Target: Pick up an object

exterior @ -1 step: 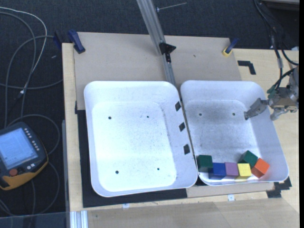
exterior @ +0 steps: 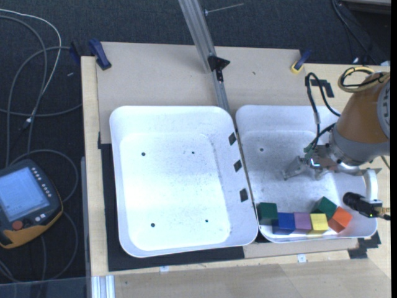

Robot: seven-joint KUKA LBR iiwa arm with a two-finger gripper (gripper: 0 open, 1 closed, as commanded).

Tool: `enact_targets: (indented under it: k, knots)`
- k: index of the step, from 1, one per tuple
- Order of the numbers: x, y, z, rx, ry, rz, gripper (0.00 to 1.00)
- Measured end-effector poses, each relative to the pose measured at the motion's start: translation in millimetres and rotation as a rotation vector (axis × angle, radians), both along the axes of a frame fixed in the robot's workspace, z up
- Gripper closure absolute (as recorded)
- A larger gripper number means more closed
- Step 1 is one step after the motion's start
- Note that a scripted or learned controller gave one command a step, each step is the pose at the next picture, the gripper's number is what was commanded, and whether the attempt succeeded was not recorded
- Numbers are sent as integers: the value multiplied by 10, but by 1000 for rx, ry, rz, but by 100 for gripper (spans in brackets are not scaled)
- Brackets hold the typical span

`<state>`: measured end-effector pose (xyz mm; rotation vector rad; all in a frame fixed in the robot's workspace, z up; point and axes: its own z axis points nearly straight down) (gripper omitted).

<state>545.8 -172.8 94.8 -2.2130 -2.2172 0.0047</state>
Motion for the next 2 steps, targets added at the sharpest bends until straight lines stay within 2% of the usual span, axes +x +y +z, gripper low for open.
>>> enact_targets:
  k: [1,2]
  knots:
    - [647,236,55,-4,-14,4,0]
    - [1060,-212,201,-8,-15,-1,0]
